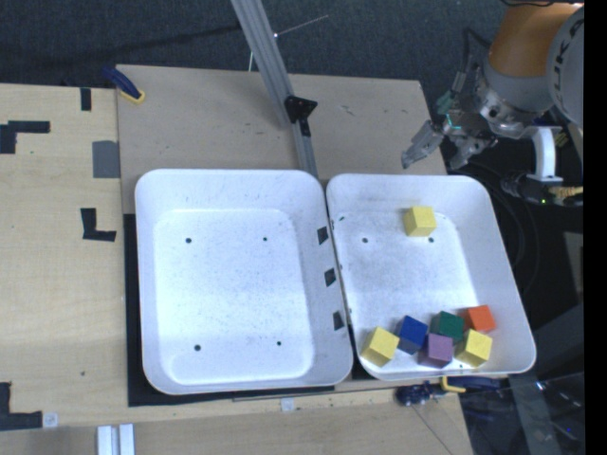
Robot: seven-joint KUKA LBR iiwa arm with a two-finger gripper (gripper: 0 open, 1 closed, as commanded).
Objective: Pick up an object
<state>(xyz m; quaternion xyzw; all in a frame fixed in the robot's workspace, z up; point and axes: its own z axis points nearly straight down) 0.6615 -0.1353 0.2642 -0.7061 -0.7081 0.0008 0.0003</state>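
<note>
Yellow cube [418,221] below gripper [446,154]

Light is falling evenly from above, soft and diffuse; no hard beam is showing. The two white bins are reading brightest: the left bin [228,278] is glaring slightly across its floor, and the right bin [417,273] is washing out near its rim. Shadows are staying faint and short; the yellow cube [418,221] is casting only a thin dark edge beneath it. The wooden bench [199,121] is looking warm and moderately lit. The dark floor [123,12] along the top is sinking into murk with grainy noise. The frame is looking soft overall, and the gripper [438,145] is smearing into blur.
</note>
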